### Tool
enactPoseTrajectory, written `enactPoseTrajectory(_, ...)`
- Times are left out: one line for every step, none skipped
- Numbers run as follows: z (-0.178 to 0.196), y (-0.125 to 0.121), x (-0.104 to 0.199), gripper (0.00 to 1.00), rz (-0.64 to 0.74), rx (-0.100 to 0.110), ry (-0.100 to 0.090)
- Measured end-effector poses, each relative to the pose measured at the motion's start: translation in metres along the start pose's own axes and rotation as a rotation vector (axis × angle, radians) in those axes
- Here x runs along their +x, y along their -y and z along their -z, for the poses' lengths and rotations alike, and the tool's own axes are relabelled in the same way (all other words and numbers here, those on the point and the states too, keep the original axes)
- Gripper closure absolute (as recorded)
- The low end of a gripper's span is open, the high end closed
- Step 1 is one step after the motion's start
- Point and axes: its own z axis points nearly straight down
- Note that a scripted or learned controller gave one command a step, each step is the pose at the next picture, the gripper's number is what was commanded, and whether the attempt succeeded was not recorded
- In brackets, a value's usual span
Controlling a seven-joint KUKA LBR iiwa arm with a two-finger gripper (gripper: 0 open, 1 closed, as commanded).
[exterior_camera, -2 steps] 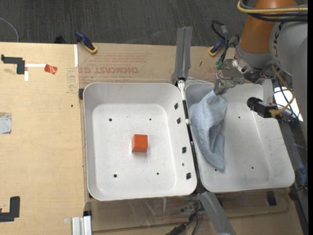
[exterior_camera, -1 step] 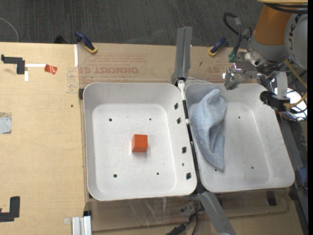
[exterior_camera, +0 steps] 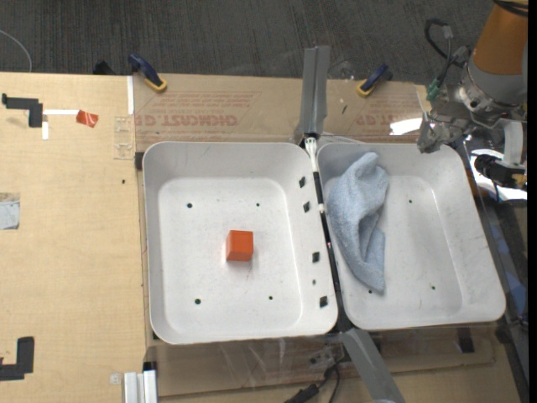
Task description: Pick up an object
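While the arm [exterior_camera: 502, 49] hangs at the upper right of the camera view, its gripper [exterior_camera: 432, 134] sits over the far rim of the right bin [exterior_camera: 470, 250]; whether it is spread or pressed together cannot be told. An orange block [exterior_camera: 240, 246] lies on the floor of the left bin [exterior_camera: 168, 250], near the centre. It is roughly cubic, with no clear long axis, and its edges run nearly parallel to the bin walls. A grey-blue cloth [exterior_camera: 361, 217] lies crumpled in the right bin against the left wall, its long axis running from far to near. Red lettering on the cardboard sheet [exterior_camera: 201, 117] behind the bins appears reversed and cannot be read reliably. Both bins rest on the table [exterior_camera: 59, 250].
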Motion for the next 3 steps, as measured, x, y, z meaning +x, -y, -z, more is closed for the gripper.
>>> enactPoseTrajectory(-0.029,0.01,0.043,1.0,0.112,0.002,-0.001)
enactPoseTrajectory(-0.038,0.003,0.032,1.0,0.213,0.0,0.0)
enactPoseTrajectory(-0.118,0.05,0.022,1.0,0.254,0.003,-0.002)
